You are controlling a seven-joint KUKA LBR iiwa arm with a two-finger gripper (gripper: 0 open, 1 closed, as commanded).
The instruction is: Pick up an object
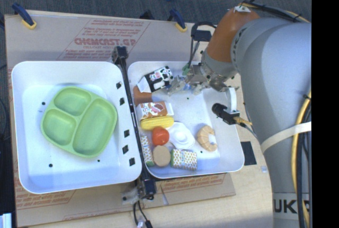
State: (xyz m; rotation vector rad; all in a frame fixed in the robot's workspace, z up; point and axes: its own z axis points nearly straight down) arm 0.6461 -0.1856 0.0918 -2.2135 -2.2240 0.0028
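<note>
1. Sitting in the left bin (21, 115): a green divided plate (79, 121) with three compartments, lying flat near the bin's middle.
2. Right bin (228, 155), left edge, top to bottom: a brown piece (142, 95), a printed packet (153, 110), a yellow corn cob (157, 123), a red tomato (160, 136), a tan round biscuit (161, 156).
3. Black-and-white cow-patterned item (160, 78) lies at the right bin's upper left, just left of the pincer.
4. Further right: a white cup-like piece (183, 137) touching the tomato, a patterned box (184, 159) below it, and a glazed pastry (207, 138) near the lower right.
5. Pincer (183, 84) is low over the right bin's upper middle, arm (275, 62) reaching in from the right. Nearest things: the cow-patterned item just beside it; the corn and packet lie below-left, apart from it.
6. Pincer state: cannot tell; the tips blur against clutter. Nothing visibly held between them.
7. Table (95, 36): printed cardboard under the bins.
</note>
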